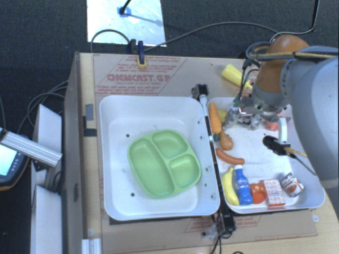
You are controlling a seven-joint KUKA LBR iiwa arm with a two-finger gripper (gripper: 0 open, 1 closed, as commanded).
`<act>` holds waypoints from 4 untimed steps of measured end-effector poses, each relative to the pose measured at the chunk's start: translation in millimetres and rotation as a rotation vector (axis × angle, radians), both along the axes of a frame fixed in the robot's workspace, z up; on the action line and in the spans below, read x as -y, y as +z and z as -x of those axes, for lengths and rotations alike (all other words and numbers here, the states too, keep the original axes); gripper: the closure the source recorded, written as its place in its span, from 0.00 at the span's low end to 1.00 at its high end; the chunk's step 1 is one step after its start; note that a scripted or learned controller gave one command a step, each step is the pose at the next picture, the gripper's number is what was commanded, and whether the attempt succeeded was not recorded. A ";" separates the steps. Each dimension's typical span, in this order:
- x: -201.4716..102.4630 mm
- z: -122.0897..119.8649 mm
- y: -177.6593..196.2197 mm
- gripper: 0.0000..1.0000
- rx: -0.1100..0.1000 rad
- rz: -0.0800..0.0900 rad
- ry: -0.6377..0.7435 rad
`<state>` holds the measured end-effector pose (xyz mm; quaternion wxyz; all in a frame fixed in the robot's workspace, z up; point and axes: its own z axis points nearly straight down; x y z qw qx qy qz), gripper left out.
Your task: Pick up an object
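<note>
Hovering low over the far end of the right white plastic bin [312, 197], the gripper [244, 115] seems to have nothing lifted yet; whether it is open I cannot tell. Just beside it lies a long orange toy carrot [214, 118], with the red sausage [230, 156] nearer me.

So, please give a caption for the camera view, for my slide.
Arm's end effector low in the right bin of toy food; green divided plate in the left bin.

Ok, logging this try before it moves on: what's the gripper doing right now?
Gripper: low over the far end of the right bin, near the carrot; open or shut cannot be told, and nothing visibly held.
</note>
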<state>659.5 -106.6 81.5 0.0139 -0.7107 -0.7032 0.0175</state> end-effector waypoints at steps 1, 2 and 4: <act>64.1 -1.3 0.2 0.00 0.002 -0.016 0.007; -9.8 -7.1 45.1 0.00 0.033 -0.008 0.013; -6.9 24.5 4.3 0.00 0.046 -0.005 0.013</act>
